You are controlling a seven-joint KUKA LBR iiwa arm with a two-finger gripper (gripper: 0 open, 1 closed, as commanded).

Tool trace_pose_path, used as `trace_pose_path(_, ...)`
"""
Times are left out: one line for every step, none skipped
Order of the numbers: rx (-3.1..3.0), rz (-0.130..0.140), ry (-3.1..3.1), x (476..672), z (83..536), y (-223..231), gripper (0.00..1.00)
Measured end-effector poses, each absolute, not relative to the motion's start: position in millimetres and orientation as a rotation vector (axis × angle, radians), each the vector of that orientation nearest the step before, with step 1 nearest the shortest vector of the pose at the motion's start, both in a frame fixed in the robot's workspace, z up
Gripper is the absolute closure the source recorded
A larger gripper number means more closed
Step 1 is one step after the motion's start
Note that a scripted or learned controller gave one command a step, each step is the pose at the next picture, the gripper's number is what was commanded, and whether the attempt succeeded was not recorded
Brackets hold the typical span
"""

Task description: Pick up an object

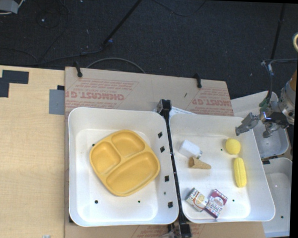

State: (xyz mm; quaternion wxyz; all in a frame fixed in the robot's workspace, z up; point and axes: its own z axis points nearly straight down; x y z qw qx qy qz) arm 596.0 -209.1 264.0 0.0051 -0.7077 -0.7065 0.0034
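My gripper [256, 125] hovers over the far right corner of the right bin [264, 209], open, with nothing between its fingers [244, 126]. Just below and left of it lies a yellow lemon [232, 146]. A yellow corn cob [240, 171] lies nearer the front. Toward the bin's left side are a white cup on its side [190, 148] and a tan cone-shaped piece [200, 164]. Two small packets, one white [196, 199] and one maroon [216, 203], rest at the front.
The left bin [77, 197] holds a yellow divided plate [125, 162]. A black divider [168, 162] runs between the bins. Cardboard [140, 93] lies under both bins, with a wooden bench top [22, 159] to the left.
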Motion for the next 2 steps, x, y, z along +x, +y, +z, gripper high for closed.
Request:
trace_pose_path(-2.221,0.001,-2.222,598.2,270,-209,0.0)
trace_pose_path(-2.217,0.006,-2.218,596.8,227,-208,0.0)
